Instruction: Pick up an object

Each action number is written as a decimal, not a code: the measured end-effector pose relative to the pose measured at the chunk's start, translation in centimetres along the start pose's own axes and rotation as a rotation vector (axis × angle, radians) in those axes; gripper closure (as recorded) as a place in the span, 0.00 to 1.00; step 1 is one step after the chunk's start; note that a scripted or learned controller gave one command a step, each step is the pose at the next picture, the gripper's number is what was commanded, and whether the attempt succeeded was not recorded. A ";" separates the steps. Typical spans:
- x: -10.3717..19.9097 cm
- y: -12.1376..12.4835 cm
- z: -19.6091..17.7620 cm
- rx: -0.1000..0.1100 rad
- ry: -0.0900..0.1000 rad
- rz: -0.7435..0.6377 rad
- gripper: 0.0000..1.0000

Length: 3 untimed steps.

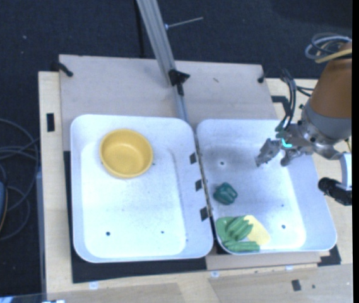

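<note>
Left bin (91, 232): you are looking at a shallow white tray with rounded corners, filling the lower left of the frame; its floor is looking faintly speckled.
Yellow bowl (126, 153): it is sitting in the upper part of that tray, round, smooth and glossy like plastic.
Right bin (305, 232): a matching white tray is lying just beside the first, right of centre.
Dark green object (225, 194): small and lumpy, it is resting on the right tray's floor near its left wall.
Green and yellow pile (242, 230): ribbed light-green pieces are lying against a pale yellow one in the tray's lower left corner, toward the bottom of the frame.
Gripper (279, 154): it is hovering over the upper right of the right tray, its two fingers spread apart and pinching nothing.
Step in hand: you are watching the approach, by my reading; nothing is being lifted yet.
Next move: it is calling for travel down-left toward the dark green object, well apart from the fingers, then a descent and a close.
</note>
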State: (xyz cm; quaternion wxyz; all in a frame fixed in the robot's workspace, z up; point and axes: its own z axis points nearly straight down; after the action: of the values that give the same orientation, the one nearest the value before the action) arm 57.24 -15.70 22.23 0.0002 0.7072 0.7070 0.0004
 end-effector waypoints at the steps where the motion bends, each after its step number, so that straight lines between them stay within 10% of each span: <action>1: 0.0 0.0 0.0 0.000 0.000 0.000 0.00; 3: 0.7 0.0 8.9 0.004 0.000 0.000 0.00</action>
State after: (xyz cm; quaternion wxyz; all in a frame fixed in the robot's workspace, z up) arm 57.28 -15.03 13.29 -0.0011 0.7074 0.7068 -0.0011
